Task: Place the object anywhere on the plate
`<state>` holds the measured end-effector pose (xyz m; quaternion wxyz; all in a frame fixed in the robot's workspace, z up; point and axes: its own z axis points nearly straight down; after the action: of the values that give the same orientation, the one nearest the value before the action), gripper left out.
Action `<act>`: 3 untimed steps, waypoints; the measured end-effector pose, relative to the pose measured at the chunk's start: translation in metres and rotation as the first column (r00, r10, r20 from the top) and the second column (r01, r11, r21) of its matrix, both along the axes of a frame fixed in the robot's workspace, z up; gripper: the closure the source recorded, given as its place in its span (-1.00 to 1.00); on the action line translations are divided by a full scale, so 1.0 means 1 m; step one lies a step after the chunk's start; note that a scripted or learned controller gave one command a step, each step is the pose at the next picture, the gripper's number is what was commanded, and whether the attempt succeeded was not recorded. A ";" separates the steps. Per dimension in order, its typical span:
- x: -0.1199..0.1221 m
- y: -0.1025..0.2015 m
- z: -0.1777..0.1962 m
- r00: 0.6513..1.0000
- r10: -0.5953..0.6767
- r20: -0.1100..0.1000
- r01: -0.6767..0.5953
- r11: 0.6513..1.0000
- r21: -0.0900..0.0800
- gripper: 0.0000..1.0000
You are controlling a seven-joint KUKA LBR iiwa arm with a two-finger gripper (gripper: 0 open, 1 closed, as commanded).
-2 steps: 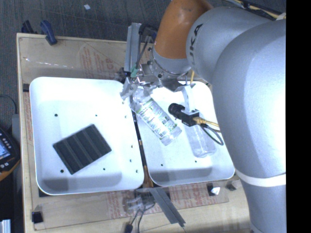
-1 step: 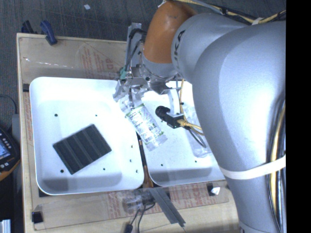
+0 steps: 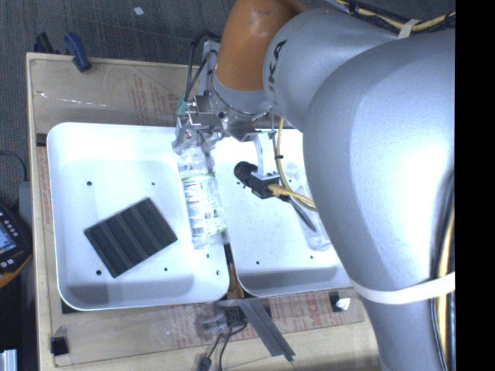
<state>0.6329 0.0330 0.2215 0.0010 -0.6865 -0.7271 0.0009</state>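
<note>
At the left of the frame you have the left bin [image 3: 62, 207], and in its lower middle lies one dark ribbed plate [image 3: 130, 236], flat and turned at a slant. Moving right, one clear plastic bottle [image 3: 199, 199] with a printed label stands or leans along that bin's right wall, its cap end toward the top of the frame. The gripper [image 3: 189, 134] sits right at the bottle's upper end, at centre frame just above it, and appears to be closed on the bottle's neck, though the metal parts there are too cluttered to be sure of the grip. The plate is well apart from the bottle, lower left of it. Further right you see the right bin [image 3: 271, 280], with a black fitting [image 3: 251, 178] and cable over it, and the one grey arm [image 3: 371, 130] covering the right half.
</note>
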 end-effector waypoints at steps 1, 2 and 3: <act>0.023 0.004 0.021 0.999 -0.036 0.001 0.036 0.999 0.000 1.00; 0.023 0.005 0.021 0.999 -0.035 0.001 0.035 0.999 0.000 -1.00; -0.024 0.039 -0.031 0.997 0.079 -0.003 -0.079 0.997 0.000 -1.00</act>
<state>0.6086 0.0724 0.1904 0.0019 -0.6571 -0.7538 0.0019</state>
